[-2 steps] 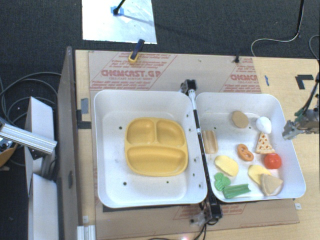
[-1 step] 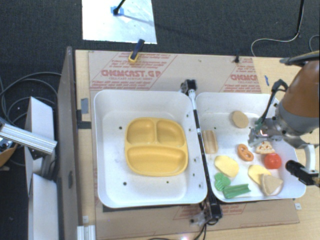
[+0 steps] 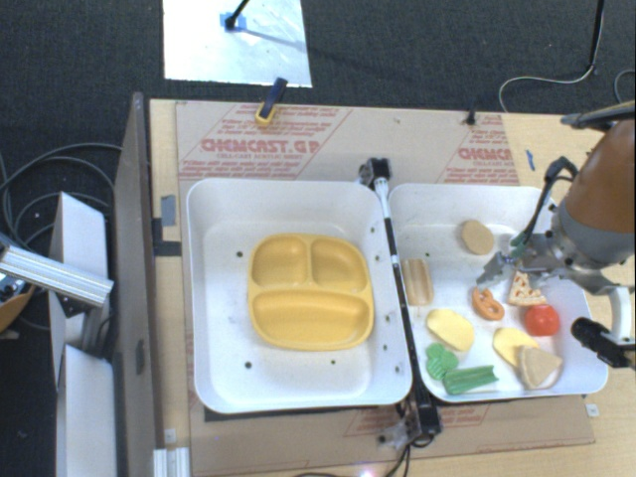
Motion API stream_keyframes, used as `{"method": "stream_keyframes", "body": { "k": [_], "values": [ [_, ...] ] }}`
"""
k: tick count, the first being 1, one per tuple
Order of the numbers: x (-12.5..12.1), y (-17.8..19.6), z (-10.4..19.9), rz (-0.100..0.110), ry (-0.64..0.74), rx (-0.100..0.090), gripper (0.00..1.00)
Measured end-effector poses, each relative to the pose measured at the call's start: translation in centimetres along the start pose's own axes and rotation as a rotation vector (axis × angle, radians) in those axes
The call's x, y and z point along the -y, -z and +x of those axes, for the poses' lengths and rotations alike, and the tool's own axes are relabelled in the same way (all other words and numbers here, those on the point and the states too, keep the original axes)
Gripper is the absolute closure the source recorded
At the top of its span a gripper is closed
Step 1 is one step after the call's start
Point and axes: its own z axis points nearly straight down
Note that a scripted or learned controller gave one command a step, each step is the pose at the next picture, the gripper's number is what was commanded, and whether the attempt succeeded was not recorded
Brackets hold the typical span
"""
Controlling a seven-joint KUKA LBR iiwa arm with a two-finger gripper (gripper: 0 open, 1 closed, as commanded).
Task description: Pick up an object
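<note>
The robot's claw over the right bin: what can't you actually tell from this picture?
- Gripper: too small and blurred in the camera view to tell open from shut.
- Pizza slice: its upper part hidden behind the gripper.
- Arm: cut off by the right edge.

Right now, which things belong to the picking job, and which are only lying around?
For the job:
claw
right bin
pretzel
pizza slice
tomato
round cookie
wafer
green beans

Lying about:
left bin
yellow tray
yellow clip
foil sheet
</note>
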Motion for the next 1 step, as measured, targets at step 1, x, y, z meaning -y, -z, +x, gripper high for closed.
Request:
{"method": "stream_keyframes", "body": {
  "k": [1],
  "values": [
    [-1.07,-7.55,-0.9,0.004,-0.002,-0.001,0.0]
  ]
}}
